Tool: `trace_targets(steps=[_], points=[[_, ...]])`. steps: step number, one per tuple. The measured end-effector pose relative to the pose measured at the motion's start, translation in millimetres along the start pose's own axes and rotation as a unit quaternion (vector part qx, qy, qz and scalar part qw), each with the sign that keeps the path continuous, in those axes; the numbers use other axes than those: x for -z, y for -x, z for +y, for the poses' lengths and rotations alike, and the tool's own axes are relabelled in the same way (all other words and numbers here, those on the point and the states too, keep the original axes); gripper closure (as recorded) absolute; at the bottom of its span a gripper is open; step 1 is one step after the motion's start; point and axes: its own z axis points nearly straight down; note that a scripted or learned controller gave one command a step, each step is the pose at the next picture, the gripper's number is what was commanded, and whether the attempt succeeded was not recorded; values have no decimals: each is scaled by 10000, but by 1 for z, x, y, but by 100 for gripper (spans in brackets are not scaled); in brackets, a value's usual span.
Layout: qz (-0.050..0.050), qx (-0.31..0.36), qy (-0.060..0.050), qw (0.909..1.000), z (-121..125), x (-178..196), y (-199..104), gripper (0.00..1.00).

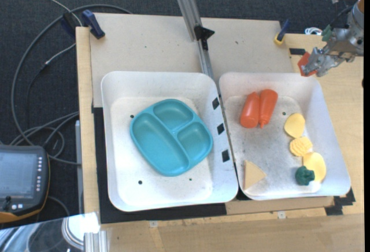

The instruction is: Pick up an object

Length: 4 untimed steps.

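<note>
Orange object (258, 108) beside yellow pieces (295, 125)

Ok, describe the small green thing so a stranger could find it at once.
Start at the right bin, with the orange pieces. Go to its near right corner, below the row of yellow pieces. The green thing lies against the last one, the only dark green, knobbly item there.

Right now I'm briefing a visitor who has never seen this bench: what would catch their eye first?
Probably the big teal divided plate, alone in the left bin. Next, the orange pieces lying at the back of the right bin, with yellow pieces and a small green one along its right side. The gripper hangs beyond that bin's far right corner.
</note>
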Motion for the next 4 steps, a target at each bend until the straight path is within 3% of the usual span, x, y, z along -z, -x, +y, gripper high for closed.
trace_targets(steps=[1,4], points=[[42,8,-95,9999,-16,-8,-60,100],[46,21,-131,9999,-86,-21,-211,100]])
